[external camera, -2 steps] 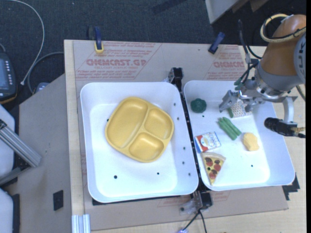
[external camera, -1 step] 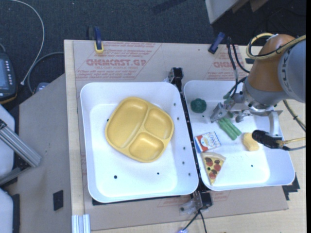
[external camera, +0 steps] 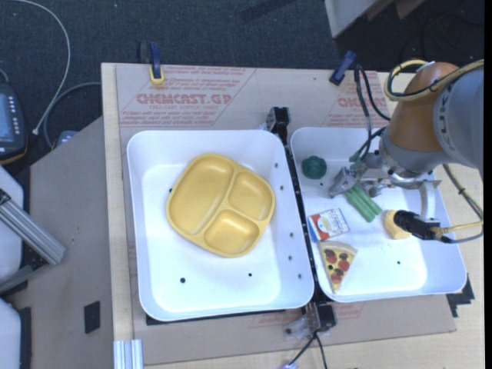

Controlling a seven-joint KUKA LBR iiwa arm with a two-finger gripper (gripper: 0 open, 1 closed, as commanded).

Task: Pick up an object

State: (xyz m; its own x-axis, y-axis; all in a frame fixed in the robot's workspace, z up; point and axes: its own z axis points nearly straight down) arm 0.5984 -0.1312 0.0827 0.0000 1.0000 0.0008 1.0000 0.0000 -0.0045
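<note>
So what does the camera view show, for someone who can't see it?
A grey and orange robot arm reaches into the right bin, over a green stick. Nearby lie a toy pizza slice and a green ball; the left bin holds a yellow divided plate.

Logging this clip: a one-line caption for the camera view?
Grey arm's pincer hovers by a green cylinder in the right white bin; yellow divided plate left.
</note>
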